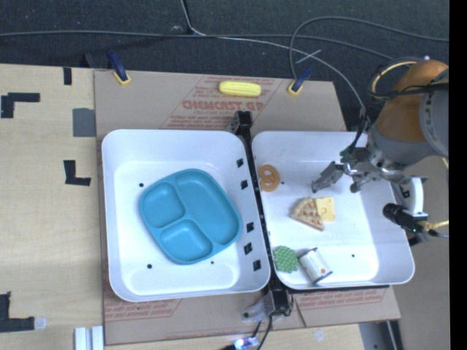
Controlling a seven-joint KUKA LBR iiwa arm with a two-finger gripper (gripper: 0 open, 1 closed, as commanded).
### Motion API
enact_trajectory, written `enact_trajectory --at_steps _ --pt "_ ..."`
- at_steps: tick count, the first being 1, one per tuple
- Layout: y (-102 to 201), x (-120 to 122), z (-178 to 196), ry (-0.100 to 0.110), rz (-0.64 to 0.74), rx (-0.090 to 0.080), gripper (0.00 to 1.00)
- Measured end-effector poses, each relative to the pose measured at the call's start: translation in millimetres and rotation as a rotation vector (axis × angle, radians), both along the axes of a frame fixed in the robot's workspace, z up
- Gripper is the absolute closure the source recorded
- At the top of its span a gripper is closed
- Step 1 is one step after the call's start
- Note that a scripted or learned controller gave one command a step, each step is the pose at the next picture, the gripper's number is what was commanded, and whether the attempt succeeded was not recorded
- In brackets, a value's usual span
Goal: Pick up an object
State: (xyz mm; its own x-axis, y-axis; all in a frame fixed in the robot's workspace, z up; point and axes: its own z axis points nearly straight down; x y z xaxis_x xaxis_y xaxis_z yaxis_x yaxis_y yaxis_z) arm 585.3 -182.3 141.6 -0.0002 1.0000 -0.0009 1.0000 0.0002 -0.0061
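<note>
Fixed overhead camera, slanting down on both bins

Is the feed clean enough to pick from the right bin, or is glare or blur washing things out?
Camera view: lighting is even, shadows under the items faint; the white right bin runs bright but isn't blown out, so the pizza slice toy, small pretzel and white can stay distinct; edges are slightly soft overall, and the gripper reads a little blurred against the arm.

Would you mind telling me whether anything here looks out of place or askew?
One thing: a yellow banana-like toy lies on the cardboard behind the bins, outside both. The blue tray sits skewed in the left bin. The small items in the right bin look loosely scattered but undamaged.
</note>
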Motion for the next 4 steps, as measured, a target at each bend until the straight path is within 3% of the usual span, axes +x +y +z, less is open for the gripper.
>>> enact_trajectory --at_steps 1,2,3,4 --pt "0.5 -0.9 -53.4 -0.003 0.001 0.000 0.00" --pt "1.5 0.0 -40.9 -0.005 0.002 0.001 1.00" --pt "7.0 6.7 19.4 -0.010 0.002 0.001 1.00" --pt "12.2 -1.4 72.3 -0.010 0.002 0.001 1.00"
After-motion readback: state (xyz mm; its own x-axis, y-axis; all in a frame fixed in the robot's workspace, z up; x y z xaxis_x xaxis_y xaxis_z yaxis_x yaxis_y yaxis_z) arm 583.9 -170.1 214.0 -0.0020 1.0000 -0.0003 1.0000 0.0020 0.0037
